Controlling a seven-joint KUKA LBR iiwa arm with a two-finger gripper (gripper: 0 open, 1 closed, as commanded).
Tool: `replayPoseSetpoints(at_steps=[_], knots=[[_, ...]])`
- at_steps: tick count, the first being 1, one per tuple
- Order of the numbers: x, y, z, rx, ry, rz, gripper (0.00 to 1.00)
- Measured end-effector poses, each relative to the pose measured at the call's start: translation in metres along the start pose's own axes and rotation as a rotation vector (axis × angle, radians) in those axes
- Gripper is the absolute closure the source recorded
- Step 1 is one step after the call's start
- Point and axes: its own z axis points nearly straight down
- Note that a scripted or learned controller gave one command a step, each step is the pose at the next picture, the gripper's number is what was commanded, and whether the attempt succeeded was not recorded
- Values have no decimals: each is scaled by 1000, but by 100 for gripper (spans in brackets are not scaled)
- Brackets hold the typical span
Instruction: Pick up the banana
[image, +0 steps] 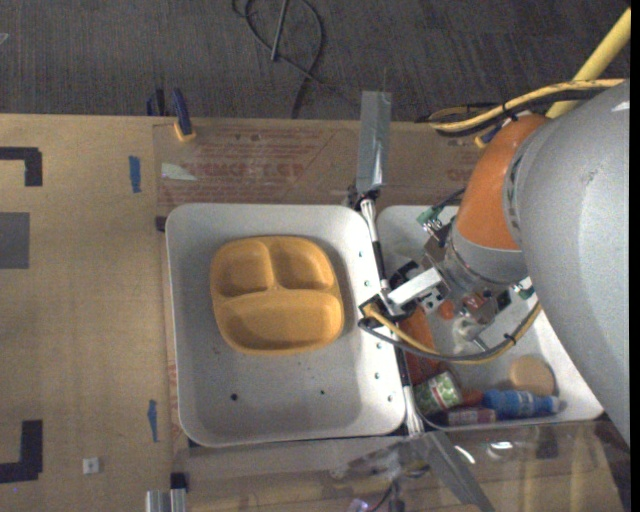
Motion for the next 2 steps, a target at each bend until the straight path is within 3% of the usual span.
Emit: replayPoseSetpoints(at_steps=[1,2], knots=[[9,-85,44,-48,30,130,0],[5,-87,36,-35,14,133,100]])
